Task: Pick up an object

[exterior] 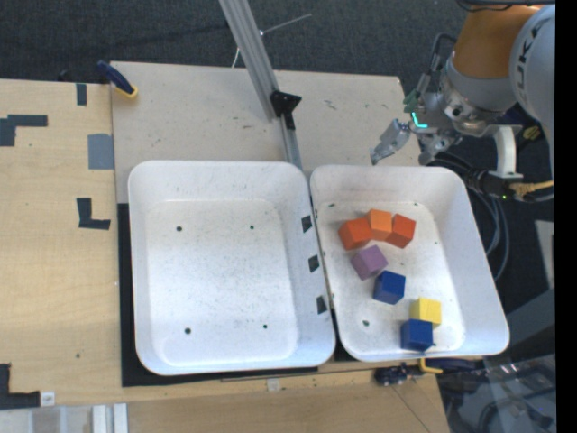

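Camera view cuts off the arm [505, 43]; tool [397, 142] blurred.

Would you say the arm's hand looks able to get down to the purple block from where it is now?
Probably yes: the hand sits above the right bin's far rim, and the purple block lies uncovered, though orange blocks crowd its far side.

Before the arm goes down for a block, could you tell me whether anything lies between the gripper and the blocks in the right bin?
Nothing visible does. The gripper sits above the right bin's far rim, and only bare bin floor separates it from the nearest orange blocks.
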`<state>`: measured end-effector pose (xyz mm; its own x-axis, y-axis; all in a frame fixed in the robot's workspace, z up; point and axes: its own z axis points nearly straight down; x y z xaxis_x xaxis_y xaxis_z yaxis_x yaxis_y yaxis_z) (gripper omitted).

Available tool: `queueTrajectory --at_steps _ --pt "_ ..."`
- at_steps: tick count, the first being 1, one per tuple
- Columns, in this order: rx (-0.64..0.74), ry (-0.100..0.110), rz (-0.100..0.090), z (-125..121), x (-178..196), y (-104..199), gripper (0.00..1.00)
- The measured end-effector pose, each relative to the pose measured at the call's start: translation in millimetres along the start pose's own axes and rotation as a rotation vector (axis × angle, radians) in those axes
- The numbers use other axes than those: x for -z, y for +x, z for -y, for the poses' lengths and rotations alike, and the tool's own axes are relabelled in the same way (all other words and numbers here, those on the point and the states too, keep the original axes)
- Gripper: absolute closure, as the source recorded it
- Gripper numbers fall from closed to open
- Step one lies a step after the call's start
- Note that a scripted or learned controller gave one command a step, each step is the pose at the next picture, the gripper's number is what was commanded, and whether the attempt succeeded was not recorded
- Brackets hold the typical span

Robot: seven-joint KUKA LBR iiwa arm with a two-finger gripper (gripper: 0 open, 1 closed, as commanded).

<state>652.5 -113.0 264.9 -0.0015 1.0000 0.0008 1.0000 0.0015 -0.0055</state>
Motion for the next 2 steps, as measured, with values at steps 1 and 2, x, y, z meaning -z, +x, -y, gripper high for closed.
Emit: queueTrajectory --at_steps 1,2 --pt "0.000 -0.004 0.002 -1 3 0 0.00" --pt "0.000 0.000 0.002 0 -41 1 0.00"
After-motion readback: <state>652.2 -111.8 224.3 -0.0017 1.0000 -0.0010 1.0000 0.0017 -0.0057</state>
